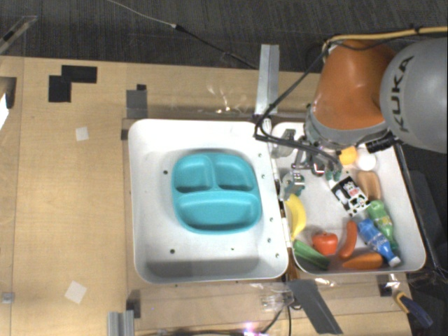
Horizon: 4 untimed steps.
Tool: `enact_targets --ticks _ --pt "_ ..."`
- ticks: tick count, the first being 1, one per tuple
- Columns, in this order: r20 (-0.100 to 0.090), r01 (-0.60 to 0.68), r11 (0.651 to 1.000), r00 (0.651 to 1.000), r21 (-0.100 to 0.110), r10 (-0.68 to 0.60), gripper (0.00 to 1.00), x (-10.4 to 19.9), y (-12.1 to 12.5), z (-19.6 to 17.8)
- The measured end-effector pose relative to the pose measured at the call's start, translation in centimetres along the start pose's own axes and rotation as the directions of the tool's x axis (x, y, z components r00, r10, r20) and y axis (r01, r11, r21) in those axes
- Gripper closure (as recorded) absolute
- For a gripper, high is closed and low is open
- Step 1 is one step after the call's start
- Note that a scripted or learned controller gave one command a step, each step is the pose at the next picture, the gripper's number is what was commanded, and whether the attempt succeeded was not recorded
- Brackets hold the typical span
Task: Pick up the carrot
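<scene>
The carrot (pixel 362 261), an orange tapered piece, lies flat near the front edge of the right bin (pixel 413 247). It sits between a blue bottle (pixel 376 239) and a second orange-red piece (pixel 348 236). My gripper (pixel 294 179) hangs over the left side of that bin, just above a yellow banana (pixel 297 215). It is well behind and left of the carrot and not touching it. The grey arm with its orange band (pixel 350 89) covers the bin's back part.
The right bin also holds a red tomato (pixel 324 243), a green vegetable (pixel 311 253), a green item (pixel 380 214), a brown roll (pixel 369 185), a black-and-white item (pixel 350 193) and a white egg (pixel 365 162). A teal divided plate (pixel 213 191) sits in the left bin (pixel 150 243).
</scene>
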State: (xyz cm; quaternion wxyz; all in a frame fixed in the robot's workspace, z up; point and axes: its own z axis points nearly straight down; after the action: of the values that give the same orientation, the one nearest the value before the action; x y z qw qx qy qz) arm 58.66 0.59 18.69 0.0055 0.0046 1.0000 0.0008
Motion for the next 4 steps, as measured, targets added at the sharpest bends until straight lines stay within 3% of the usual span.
enact_targets --ticks 1,2,3,4 --pt "0.012 -0.139 0.990 0.990 -0.001 0.139 0.00 3.1 -0.2 -22.1" --pt "-0.004 -0.157 0.988 0.988 0.001 0.157 0.00 9.7 2.3 -15.8" --pt "0.004 0.074 0.997 0.997 0.003 -0.074 0.00 8.2 -5.6 -22.2" --pt "-0.005 -0.045 0.999 0.999 0.002 0.045 0.00 1.3 -11.6 -15.1"
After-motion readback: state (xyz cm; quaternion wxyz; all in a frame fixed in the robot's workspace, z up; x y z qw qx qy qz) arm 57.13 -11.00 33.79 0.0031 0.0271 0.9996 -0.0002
